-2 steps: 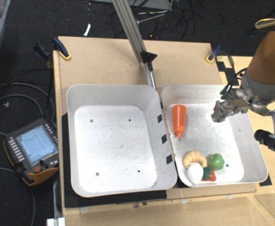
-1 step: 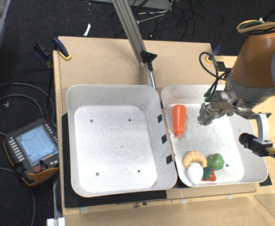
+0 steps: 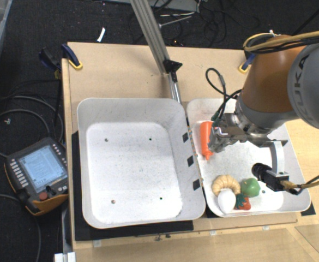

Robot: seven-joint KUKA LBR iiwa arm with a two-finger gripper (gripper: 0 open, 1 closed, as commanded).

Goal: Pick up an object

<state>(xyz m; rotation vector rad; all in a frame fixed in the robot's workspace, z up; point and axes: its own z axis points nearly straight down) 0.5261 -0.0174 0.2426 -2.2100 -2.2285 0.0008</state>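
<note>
Orange carrot [image 3: 205,138] just beside end effector [image 3: 218,140], grip hard to tell, not yet lifted from bin [image 3: 290,201].

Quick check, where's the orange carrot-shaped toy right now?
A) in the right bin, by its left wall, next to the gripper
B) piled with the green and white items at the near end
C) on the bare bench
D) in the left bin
A: the orange carrot-shaped toy lies in the right white bin along its left wall, with the gripper just beside it, apart from the croissant-like piece, green ball and white egg-shaped piece.
</note>
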